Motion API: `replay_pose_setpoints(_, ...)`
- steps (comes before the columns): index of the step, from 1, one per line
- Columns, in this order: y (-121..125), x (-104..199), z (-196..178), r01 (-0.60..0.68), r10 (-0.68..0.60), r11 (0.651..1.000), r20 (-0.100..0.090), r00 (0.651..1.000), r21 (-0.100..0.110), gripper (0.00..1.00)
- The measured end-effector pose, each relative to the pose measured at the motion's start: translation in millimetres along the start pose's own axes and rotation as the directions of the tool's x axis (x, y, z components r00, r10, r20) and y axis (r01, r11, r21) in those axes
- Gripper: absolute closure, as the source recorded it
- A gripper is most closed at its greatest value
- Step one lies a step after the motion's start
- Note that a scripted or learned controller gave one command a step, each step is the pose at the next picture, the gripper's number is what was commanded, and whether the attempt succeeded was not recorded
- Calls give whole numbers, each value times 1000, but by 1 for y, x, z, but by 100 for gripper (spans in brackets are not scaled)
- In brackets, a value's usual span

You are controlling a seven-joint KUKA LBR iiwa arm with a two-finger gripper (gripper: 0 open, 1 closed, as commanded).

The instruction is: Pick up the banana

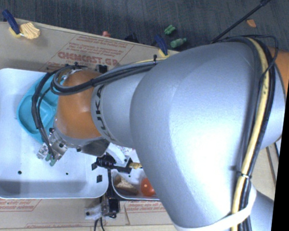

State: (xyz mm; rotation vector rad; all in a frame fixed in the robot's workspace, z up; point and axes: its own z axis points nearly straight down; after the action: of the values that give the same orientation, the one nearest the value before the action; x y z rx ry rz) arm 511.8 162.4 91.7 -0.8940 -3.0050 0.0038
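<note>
My gripper hangs low over the left white bin, near the middle of its floor. The orange band above the wrist and the grey arm cover the bin's right half. Just up and left of the gripper a teal, bowl-like object lies against the arm, partly hidden behind black cables. Nothing can be made out at the gripper's tip.
The arm hides most of the right bin; at its near-left corner I see a brown item and a red-orange one. Cardboard lies under both bins. Blue clamps sit at the back edge.
</note>
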Motion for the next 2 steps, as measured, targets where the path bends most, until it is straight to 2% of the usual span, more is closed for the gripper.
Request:
replay_pose_setpoints(1, 0, 0, -10, 4, -4, 1000, -1, 1000, 2, 100)
replay_pose_setpoints(2, 4, 41, -132, 8, -8, 1000, 5, 1000, -4, 100)
